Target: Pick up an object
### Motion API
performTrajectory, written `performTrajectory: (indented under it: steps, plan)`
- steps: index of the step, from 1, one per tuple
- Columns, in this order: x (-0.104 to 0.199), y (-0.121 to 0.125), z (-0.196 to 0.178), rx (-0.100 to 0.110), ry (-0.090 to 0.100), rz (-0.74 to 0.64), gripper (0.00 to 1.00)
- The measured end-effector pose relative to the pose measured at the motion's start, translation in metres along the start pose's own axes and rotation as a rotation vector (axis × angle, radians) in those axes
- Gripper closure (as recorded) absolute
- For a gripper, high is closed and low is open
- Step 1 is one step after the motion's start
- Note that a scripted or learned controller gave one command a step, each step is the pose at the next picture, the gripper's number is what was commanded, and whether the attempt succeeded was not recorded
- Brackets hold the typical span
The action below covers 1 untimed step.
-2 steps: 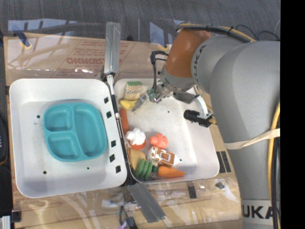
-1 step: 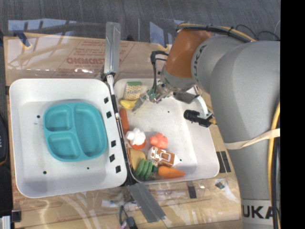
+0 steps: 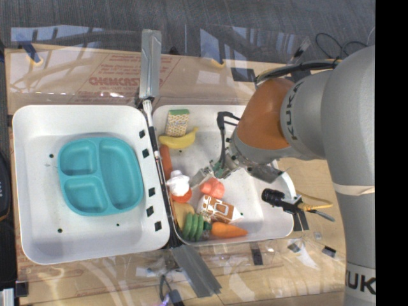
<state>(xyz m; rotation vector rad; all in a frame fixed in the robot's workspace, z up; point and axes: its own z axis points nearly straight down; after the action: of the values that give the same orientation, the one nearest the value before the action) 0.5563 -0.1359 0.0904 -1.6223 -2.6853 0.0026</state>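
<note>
Camera view: my pincer [image 3: 215, 169] hangs low inside the right bin [image 3: 210, 116], wrist tilted so the tips reach toward the pile along the bin's left wall. Whether the tips are wide or narrow I cannot tell; nothing visibly sits between them. Likeliest target, judged by nearness: the orange-red toy [image 3: 213, 187], just below the tips, beside the white-capped piece [image 3: 179, 185]. Banana [image 3: 178, 140] lies farther up, carrot [image 3: 228, 231] near the front wall. Left bin [image 3: 32, 171] holds a teal tray [image 3: 100, 174]

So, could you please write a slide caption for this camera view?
Gripper lowered among toy food in the right bin, beside a banana; teal tray in the left bin.
</note>
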Motion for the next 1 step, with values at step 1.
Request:
performTrajectory:
  steps: [1]
  plan:
    - [0.0008, -0.0698, -0.0018, -0.008, -0.006, 0.108, 0.00]
